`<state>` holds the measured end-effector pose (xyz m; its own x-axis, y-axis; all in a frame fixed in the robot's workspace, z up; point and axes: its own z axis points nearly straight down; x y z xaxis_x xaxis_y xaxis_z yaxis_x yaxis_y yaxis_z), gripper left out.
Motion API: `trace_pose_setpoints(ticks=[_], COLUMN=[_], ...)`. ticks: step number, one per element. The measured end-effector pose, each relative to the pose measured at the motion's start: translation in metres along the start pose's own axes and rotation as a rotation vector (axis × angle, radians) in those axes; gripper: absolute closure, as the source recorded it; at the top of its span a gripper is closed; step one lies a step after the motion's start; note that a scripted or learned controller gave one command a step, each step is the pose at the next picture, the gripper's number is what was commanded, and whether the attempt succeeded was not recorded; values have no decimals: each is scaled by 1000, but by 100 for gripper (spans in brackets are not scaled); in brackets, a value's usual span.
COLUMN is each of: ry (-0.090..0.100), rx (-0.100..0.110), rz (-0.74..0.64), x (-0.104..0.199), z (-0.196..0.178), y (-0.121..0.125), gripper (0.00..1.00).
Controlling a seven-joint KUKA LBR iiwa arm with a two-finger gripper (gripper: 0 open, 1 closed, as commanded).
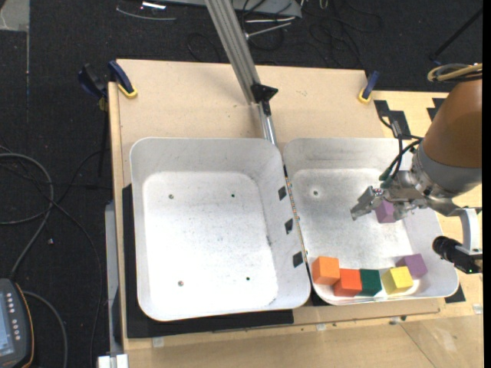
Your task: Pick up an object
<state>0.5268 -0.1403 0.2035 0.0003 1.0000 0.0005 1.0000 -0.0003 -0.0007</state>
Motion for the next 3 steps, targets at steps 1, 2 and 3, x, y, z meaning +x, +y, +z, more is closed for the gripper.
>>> trace_pose_setpoints(ticks=[1,2,3], ry=[-5,1,-2], rx=[0,-4,-4], rz=[7,-5,-5], x=[-76,-82,-84], z=[14,109,97], y=[-5,38,37], gripper=[0,0,100])
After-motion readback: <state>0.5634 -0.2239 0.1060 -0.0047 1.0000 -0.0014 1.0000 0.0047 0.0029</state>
